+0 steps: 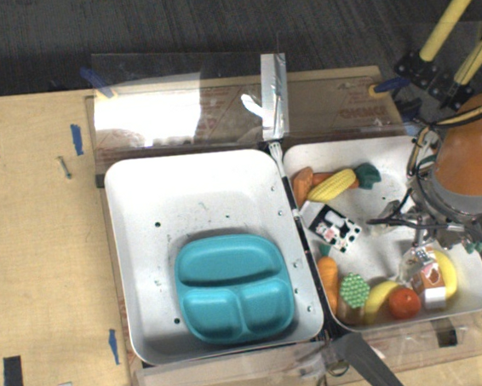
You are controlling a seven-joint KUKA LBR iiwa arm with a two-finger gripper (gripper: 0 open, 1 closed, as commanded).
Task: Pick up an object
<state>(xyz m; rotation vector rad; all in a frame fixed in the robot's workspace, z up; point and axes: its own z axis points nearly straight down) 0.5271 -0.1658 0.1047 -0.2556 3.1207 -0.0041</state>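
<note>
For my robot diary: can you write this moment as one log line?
arm: over right bin | gripper: low among toys, grasp unclear | nearby: banana, tomato | left bin: teal tray

"Is it bright in here?"
"Yes, light comes from above. The clear sheet [183, 117] behind the bins shines white with glare."
"Any shadows?"
"A soft one under the teal tray [233, 287]. Everything's a little fuzzy."
</note>
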